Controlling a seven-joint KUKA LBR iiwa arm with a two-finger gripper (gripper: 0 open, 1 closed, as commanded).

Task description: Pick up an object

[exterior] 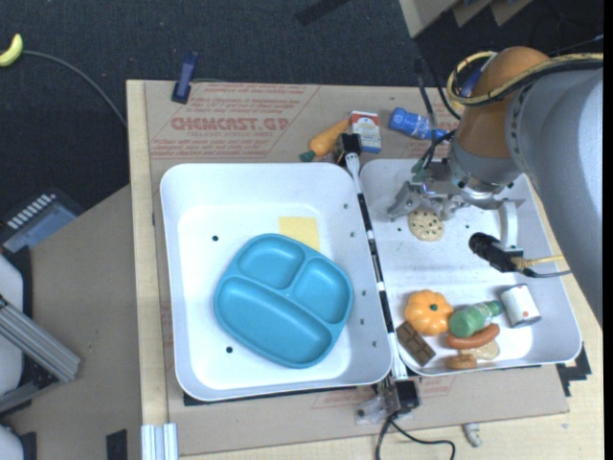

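The gripper [426, 199] hangs low over the right bin [546, 348], fingers spread above a cookie [424, 224]. The left bin [182, 257] holds a blue tray [282, 298].

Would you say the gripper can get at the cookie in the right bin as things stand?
Probably yes. The gripper hangs just above the cookie in the right bin, and nothing lies over it; the nearest toys, like the pumpkin, sit well apart.

Divided plate [283, 300] in left bin [182, 199]; cookie [424, 224] in right bin [551, 338].
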